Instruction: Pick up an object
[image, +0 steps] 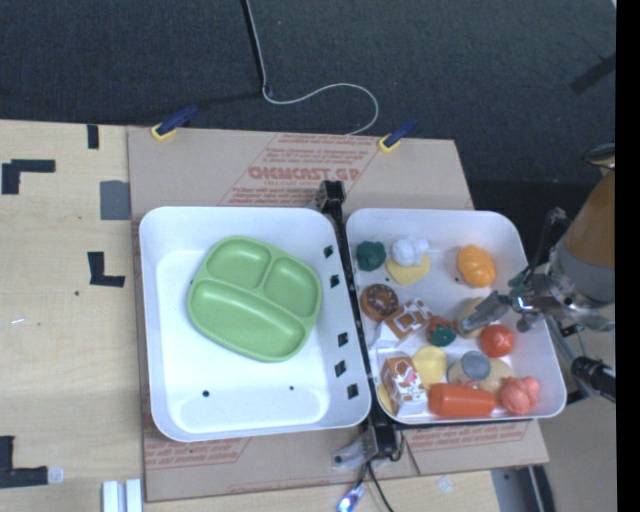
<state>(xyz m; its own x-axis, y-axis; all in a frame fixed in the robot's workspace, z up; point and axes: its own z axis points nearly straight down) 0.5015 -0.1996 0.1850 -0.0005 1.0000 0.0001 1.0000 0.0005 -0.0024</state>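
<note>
Both bins (160, 300) look like smooth white plastic with a slight sheen. The green plate (255, 297) is matt plastic. Brown cardboard (300, 170) lies beneath; at twelve o'clock, dark carpet (130, 50) looks rough.

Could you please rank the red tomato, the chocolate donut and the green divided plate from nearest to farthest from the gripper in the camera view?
From the gripper:
1. Red tomato, just below it in the right bin.
2. Chocolate donut, at that bin's left side.
3. Green divided plate, in the left bin.
</note>
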